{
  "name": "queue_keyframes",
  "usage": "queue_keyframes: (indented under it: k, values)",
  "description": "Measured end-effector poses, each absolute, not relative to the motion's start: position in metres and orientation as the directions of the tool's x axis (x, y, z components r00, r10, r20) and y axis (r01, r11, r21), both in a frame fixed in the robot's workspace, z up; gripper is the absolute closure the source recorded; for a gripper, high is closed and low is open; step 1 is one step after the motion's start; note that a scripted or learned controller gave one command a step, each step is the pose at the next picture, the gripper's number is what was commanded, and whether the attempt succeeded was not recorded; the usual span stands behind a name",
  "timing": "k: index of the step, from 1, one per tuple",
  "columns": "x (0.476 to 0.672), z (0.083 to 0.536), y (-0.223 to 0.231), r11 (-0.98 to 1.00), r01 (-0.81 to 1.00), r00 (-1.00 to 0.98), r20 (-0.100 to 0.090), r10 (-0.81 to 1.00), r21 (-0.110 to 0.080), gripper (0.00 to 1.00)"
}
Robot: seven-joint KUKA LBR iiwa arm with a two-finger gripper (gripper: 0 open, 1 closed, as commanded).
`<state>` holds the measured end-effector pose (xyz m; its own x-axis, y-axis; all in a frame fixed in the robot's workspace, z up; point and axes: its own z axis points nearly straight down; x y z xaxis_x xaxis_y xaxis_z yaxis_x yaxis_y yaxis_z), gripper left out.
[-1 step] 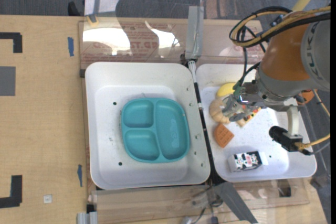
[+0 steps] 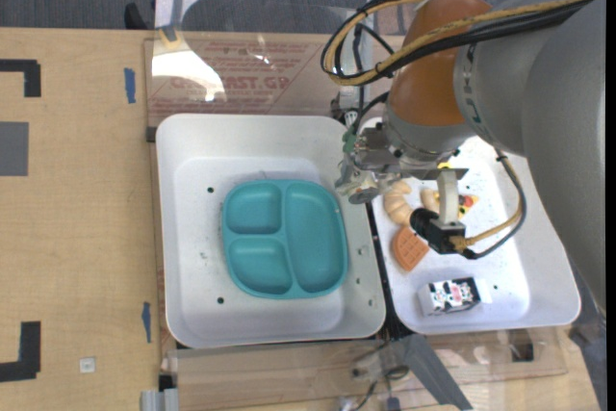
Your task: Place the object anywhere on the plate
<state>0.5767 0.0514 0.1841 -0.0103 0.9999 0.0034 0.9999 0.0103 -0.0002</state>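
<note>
- Two white bins: left bin point(image 2: 183, 236), right bin point(image 2: 539, 294).
- One teal plate point(image 2: 284, 238) with three compartments, in the left bin.
- One waffle-like orange piece point(image 2: 410, 250).
- One pale croissant-like piece point(image 2: 397, 200).
- One small black-and-white box point(image 2: 452, 295).
- One robot arm point(image 2: 539, 101).

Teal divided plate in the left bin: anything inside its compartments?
Nothing visible on the teal three-compartment plastic plate; all three sections show bare. The shallow white left bin beneath it is covered there.
</note>
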Motion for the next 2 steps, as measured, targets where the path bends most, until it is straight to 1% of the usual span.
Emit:
queue_keyframes:
  k: [1,2]
  values:
    - [0.5487,0.1204,0.1248,0.004,1.0,-0.004,0.0,1.0,-0.001,1.0]
    - [0.5507,0.1239,0.122,0.0,1.0,0.0,-0.001,1.0,0.004,0.0]
